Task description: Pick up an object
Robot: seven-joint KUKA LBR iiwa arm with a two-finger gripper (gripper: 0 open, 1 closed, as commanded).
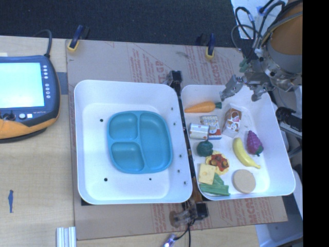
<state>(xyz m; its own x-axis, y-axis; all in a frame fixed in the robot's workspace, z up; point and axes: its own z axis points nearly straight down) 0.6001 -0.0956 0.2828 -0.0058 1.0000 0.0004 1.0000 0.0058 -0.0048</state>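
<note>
— Camera view: where is the gripper (245, 89)?

— Above the far end of the right bin (281, 153), its two fingers spread wide, nothing between them.

— And the things to pick?

— All lie in that bin. A carrot (200, 107) is nearest the fingers, apart from them. Below it come a small can (198, 131), a milk carton (233, 121), a green ball-like item (204, 148), a banana (244, 153) and purple grapes (253, 142).

— The left bin (85, 138)?

— It holds a blue divided plate (139, 141).
</note>
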